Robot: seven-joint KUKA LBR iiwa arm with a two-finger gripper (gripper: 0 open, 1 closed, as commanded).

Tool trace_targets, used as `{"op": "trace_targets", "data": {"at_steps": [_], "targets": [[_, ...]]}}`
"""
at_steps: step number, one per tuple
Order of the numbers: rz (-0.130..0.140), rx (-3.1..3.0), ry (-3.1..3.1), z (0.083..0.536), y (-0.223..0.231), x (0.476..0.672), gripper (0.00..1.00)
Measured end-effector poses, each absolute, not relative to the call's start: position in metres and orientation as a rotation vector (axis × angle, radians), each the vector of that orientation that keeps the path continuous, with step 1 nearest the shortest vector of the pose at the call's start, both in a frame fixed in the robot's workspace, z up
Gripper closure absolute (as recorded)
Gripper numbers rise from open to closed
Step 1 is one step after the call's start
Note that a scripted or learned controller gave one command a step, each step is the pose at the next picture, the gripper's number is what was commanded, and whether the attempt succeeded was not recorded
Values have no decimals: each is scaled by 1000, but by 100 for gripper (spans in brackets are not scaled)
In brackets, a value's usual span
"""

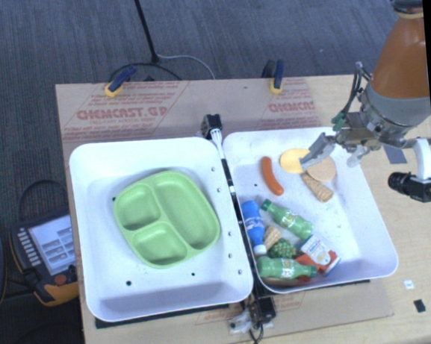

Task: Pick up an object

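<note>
My gripper [335, 153] hangs over the back right part of the right bin [370, 221], fingers spread open with nothing between them. Just below it lie a tan round biscuit [323, 171] and a yellow disc [292, 159]. A red sausage [271, 176] lies to their left and a ribbed cone [319, 189] in front. Nearer the front sit a green bottle [288, 219], a blue bottle [252, 221], a red-and-white packet [318, 252] and a second green bottle [284, 268].
The left bin [92, 216] holds a green divided plate [167, 218]. A black bar [227, 181] runs along the seam between the bins. Two clamps [275, 80] grip the board's back edge. A handheld controller [46, 253] lies on the floor at left.
</note>
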State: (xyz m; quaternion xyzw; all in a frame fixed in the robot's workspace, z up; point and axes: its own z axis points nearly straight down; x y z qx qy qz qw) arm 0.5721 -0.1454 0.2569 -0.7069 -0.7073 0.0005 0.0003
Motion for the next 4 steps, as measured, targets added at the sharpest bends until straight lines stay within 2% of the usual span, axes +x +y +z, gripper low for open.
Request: {"op": "trace_targets", "data": {"at_steps": [1, 2, 3, 4], "targets": [[7, -2054, -2369, 108, -117, 635, 0], [1, -1657, -2681, 89, -101, 614, 0], [-8, -2274, -2177, 88, -114, 640, 0], [-5, -2277, -2182, 99, -116, 641, 100]]}}
